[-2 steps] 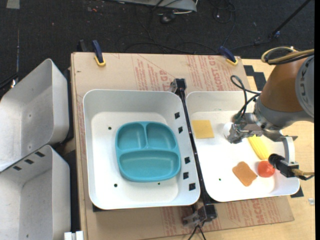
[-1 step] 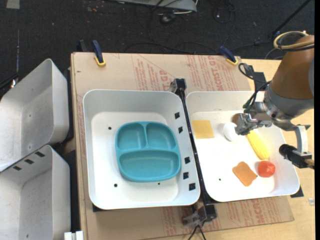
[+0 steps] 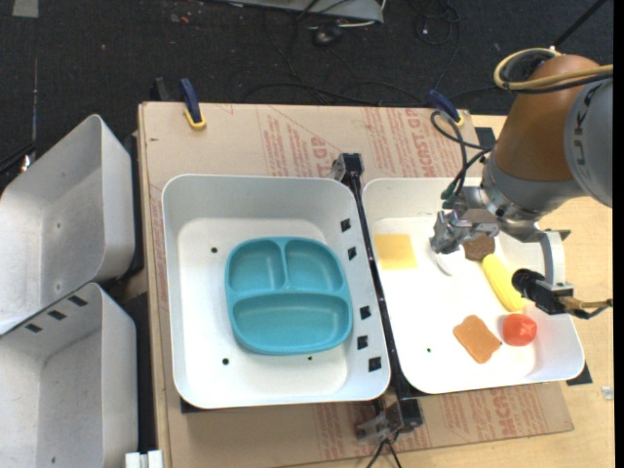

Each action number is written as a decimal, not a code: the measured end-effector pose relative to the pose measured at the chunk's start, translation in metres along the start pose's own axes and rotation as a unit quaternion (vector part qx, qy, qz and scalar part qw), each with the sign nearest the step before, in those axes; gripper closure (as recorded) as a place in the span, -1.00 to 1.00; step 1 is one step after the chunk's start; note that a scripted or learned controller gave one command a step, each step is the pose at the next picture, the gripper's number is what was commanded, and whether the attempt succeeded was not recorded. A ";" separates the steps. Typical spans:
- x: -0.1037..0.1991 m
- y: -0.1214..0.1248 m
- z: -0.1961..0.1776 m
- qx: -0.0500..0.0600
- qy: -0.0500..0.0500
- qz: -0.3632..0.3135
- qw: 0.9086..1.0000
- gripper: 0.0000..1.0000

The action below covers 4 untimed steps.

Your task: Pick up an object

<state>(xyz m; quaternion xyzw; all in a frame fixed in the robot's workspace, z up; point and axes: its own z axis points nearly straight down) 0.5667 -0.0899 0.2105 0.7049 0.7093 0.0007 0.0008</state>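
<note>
The right bin [image 3: 419,364] holds a pale yellow square slice [image 3: 395,251], a small brown piece [image 3: 479,250], a yellow banana [image 3: 501,281], an orange toast-like piece [image 3: 476,338] and a red tomato [image 3: 519,330]. My gripper [image 3: 446,239] hangs low over the upper middle of this bin. It is right of the yellow slice and just left of the brown piece. I see nothing held in it. The arm's grey and orange wrist [image 3: 541,144] covers the bin's upper right corner.
The left bin [image 3: 185,261] holds a teal divided plate [image 3: 289,293]. A black divider [image 3: 369,281] runs between the two bins. Spare white bins [image 3: 58,222] lie off the bench at the left. Cables trail beside the arm at the right.
</note>
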 end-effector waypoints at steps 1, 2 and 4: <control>0.041 0.028 0.000 0.000 0.000 -0.001 1.000 1.00; 0.094 0.051 -0.017 -0.001 0.001 -0.001 1.000 1.00; 0.189 0.085 -0.030 0.000 0.001 0.000 1.000 1.00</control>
